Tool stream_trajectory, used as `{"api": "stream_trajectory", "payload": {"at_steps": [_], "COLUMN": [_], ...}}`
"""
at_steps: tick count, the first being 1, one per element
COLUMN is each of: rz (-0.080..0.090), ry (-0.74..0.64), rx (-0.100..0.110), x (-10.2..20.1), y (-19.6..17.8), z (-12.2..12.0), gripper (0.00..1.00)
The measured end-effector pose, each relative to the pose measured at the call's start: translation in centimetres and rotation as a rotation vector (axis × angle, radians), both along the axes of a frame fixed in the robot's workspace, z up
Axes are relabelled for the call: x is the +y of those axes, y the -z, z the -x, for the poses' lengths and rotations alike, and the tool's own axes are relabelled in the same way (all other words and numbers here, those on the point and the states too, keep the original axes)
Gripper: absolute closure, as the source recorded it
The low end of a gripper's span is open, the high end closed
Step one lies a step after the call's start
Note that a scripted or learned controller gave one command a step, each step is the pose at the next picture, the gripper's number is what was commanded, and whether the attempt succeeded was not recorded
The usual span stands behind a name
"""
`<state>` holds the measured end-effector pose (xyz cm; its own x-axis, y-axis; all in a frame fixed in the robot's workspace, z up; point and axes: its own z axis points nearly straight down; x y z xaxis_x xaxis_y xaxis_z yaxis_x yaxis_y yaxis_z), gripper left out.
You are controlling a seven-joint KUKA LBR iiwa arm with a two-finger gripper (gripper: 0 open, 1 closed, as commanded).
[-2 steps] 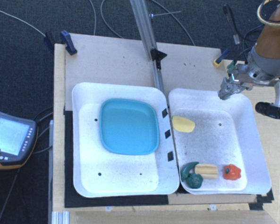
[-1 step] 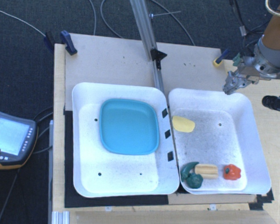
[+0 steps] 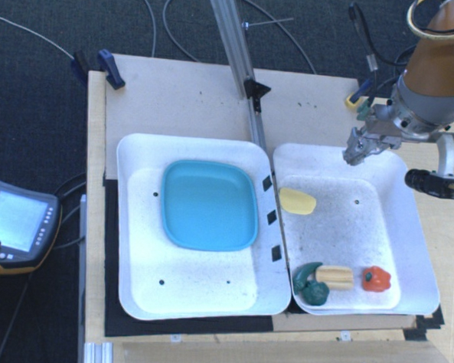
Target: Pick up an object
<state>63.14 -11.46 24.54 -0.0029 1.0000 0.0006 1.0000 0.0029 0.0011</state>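
The right bin holds a yellow piece near its left wall. Along its front edge lie a green pepper-like toy, a tan block and a red pepper toy. My gripper hangs over the bin's far edge, well above and behind all these objects. I see nothing between its fingers.
In the left bin lies a light blue square plate. A metal pole slants down to the seam between the bins. A handheld pendant lies off the bench at left. Cables cross the dark floor behind.
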Motion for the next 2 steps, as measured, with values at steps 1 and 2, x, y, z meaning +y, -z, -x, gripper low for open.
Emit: {"api": "stream_trajectory", "payload": {"at_steps": [1, 2], "rz": [-0.001, -0.001], "ry": [-0.002, -0.001], "rx": [0.0, 0.0], "x": [5.6, 9.6], "y": [-0.6, -0.6], "z": [2.0, 4.1], "gripper": [1.0, 1.0]}}
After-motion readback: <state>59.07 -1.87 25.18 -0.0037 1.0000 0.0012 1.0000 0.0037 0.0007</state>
